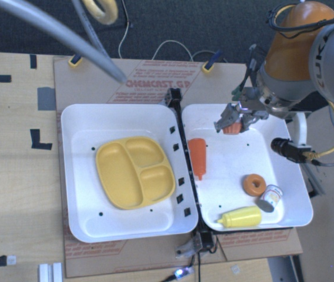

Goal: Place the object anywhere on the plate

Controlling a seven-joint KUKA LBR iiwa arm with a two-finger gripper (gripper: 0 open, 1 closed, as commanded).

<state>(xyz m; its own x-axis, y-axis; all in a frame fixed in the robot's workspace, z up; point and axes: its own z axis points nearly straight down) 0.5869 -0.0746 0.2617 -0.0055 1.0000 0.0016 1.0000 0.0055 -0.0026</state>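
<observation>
A yellow plate [136, 172] with three compartments lies in the left bin [79, 128]. Over the far part of the right bin [290, 175] hangs my gripper [230, 126], coming down from the orange-banded arm at the upper right. A small red object [233, 128] shows between its grey fingers, and the gripper is shut on it. The plate lies well to the left of the gripper, across the divider between the bins.
In the right bin lie an orange carrot [197, 157] by the divider, a brown doughnut [254, 184], a small silver can [269, 197] and a yellow bottle [240, 217] near the front edge. A grey pole [49, 22] crosses the upper left.
</observation>
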